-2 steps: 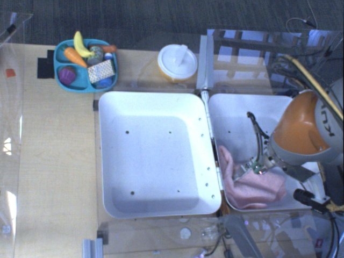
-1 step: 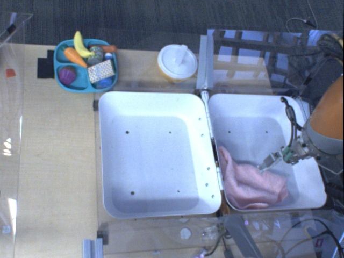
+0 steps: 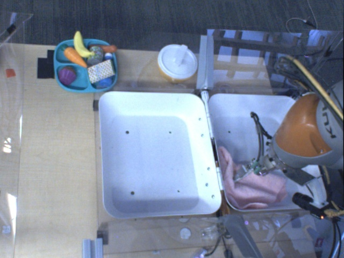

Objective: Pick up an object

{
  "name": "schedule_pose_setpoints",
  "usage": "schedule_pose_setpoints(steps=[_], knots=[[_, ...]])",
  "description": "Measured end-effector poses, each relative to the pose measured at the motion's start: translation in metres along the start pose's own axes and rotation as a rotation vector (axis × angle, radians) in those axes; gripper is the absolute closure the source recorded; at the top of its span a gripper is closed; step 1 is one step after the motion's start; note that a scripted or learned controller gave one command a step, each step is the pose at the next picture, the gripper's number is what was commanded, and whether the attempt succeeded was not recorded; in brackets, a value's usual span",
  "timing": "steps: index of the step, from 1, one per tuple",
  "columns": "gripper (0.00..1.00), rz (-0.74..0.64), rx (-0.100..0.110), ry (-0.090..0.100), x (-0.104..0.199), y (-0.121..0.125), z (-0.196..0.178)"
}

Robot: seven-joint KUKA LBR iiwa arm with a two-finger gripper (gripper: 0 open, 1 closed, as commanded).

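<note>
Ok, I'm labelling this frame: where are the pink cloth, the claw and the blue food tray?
Crumpled pink cloth [image 3: 252, 190], camera view, its middle fold.
Claw [image 3: 253, 169], camera view, between fingertips.
Blue plastic food tray [image 3: 58, 69], camera view, left rim.

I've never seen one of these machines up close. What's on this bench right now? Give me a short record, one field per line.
arm: grey with an orange band, reaching in from the right
tool: low over the pink cloth
pink cloth: crumpled in the right bin, against its left wall
right bin: white, shallow
left bin: white, shallow
blue tray: back left of the bench, holding toy food, including a banana and a carrot
white lidded container: behind the left bin
</note>
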State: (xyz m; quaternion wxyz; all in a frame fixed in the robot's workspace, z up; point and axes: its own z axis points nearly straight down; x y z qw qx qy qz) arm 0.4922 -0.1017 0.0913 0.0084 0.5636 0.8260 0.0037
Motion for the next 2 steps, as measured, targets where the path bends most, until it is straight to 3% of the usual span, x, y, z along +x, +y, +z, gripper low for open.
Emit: schedule_pose_setpoints(steps=[1, 2], knots=[[1.00, -0.003, -0.008, -0.004, 0.000, 0.004, -0.012], [1.00, 0.133, 0.012, 0.007, -0.010, 0.106, -0.094]])
